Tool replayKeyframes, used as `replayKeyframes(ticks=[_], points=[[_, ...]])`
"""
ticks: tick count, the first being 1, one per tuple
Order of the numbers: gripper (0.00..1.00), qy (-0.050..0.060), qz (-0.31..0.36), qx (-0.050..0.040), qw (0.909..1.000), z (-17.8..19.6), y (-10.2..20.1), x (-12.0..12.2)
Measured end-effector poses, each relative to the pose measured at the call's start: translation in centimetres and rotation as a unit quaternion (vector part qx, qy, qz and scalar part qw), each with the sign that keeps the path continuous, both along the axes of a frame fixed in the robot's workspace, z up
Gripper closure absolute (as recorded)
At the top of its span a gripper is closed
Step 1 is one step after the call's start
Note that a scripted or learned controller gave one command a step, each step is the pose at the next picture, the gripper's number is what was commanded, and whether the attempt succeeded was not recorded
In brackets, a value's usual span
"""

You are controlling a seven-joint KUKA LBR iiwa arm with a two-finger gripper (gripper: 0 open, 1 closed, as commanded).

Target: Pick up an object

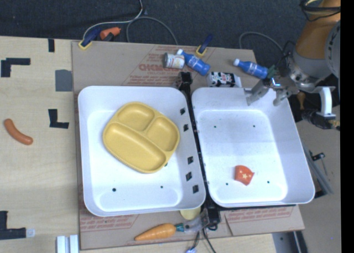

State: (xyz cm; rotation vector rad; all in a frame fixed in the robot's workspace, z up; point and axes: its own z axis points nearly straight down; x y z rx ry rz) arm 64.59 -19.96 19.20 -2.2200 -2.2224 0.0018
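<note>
Overhead, two white bins sat side by side on a brown cardboard sheet that covered the middle of a pale wooden bench. The left bin (91,152) held a yellow divided plate (141,136), lying slightly turned, nearer the bin's far side. The right bin (276,135) held one small red object (243,174), alone near its near right corner. Black clips ran down the seam between the bins.

The arm (318,41) came in from the far right, its orange band at the top right corner. The gripper (267,92) hung over the far right rim of the right bin, fingers spread apart with nothing between them, well apart from the red object.

Beyond the bins, on the cardboard, lay a white and blue bottle (187,61), a second blue bottle (251,68) further right, and a small black-and-white box (224,79) just past the right bin's far edge. A blue clamp (204,44) and a yellow-and-orange clamp (99,36) gripped the far edge of the cardboard. Cables looped across the dark carpet behind the bench.

On the bare wood at far left lay a toy sausage (17,132), among black tape marks. At the near edge, in front of the bins, lay a toy carrot (156,232).
</note>
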Motion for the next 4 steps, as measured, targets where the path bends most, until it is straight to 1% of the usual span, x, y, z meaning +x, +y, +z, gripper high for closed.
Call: replayKeyframes(ticks=[1, 2, 3, 4], points=[[0.0, 0.004, -0.001, 0.0016, 1.0, -5.1, 3.2, -6.4], [0.0, -0.003, 0.0, -0.0011, 1.0, -10.9, 4.8, -11.8], [0.0, -0.006, -0.001, -0.0025, 1.0, -10.4, 7.5, -16.1], [1.0, -0.006, -0.001, -0.0027, 1.0, -9.5, 7.3, -15.9]])
